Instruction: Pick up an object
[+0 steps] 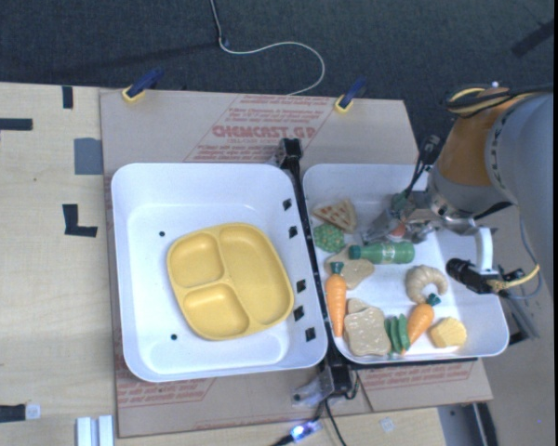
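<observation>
So the gripper (402, 219) is down in the upper part of the right-hand shallow white bin (491, 344), but it's mostly a dark jumble tucked under the grey wrist with the orange band (474, 151), and honestly I cannot tell how it's set or whether anything is in it. Right below it, touching or nearly so, lies a green plastic bottle (383, 251) on its side. To the left of that sit a tan waffle-textured wedge (336, 215) and a round green leafy-looking piece (330, 238), both close to the bin's left wall. Further down there's a beige flat heart-ish piece (353, 271), an orange toy carrot (336, 303) lying lengthwise, a slice of toy bread (366, 331), some green pods (397, 331), a second stubby carrot (420, 318), a pale croissant shape (425, 280) and a yellow chunk (448, 332), all packed close together. The left white bin (139, 249) holds a yellow divided plastic plate (229, 280) with three compartments. Both bins rest on a cardboard sheet (251, 128).
</observation>
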### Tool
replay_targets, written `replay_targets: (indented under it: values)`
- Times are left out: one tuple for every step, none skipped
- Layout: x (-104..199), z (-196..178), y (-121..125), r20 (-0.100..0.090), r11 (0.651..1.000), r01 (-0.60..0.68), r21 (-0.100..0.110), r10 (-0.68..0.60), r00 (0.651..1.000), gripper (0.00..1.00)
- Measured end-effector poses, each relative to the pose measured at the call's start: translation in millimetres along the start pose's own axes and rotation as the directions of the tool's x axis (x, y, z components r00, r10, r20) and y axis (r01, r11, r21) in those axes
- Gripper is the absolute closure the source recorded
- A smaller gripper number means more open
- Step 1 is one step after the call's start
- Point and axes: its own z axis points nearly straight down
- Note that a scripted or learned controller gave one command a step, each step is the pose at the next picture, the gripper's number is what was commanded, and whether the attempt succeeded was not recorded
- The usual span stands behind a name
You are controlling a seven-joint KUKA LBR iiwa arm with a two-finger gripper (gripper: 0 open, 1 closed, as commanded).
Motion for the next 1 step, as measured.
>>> replay_targets:
  values:
    - [0.4,-12.7,1.1,0.001,1.0,0.001,-0.003,-0.001,1.0,1.0]
